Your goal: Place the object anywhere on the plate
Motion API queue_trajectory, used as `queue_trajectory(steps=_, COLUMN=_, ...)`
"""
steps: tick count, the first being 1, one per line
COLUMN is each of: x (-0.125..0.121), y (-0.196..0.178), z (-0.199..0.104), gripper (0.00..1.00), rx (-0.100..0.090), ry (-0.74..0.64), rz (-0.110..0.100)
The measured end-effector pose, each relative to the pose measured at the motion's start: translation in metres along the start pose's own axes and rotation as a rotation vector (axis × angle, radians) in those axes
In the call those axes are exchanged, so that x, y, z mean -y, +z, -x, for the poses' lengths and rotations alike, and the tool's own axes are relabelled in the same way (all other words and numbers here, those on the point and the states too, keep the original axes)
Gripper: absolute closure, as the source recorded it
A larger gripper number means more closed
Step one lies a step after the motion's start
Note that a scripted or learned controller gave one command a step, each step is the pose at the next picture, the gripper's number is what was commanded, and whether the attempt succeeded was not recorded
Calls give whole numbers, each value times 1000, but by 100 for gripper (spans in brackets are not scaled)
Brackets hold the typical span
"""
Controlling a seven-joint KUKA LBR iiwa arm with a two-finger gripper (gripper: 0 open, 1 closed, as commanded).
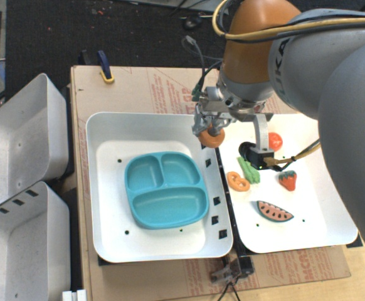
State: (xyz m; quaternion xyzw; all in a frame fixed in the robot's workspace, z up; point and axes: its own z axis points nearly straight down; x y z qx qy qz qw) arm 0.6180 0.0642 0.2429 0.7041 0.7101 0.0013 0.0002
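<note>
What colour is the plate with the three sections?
The plate is turquoise blue, seen best in the camera view.

A bulky grey arm [333, 61] wears an orange band [258, 24], looped by a yellow cable [223, 8].

Dark speckled floor [32, 24], flat brown cardboard sheet [145, 83] on the bench, spare white plastic bins [19, 143] on the left, tangled black cables [201, 5] behind
</note>
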Motion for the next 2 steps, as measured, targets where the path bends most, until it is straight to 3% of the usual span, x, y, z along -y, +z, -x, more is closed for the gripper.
queue_trajectory(steps=1, x=0, y=3, z=-64, gripper=100, rx=0, ry=-1, rz=-1)
queue_trajectory(steps=2, x=0, y=3, z=-60, gripper=0, rx=2, ry=6, rz=-2)
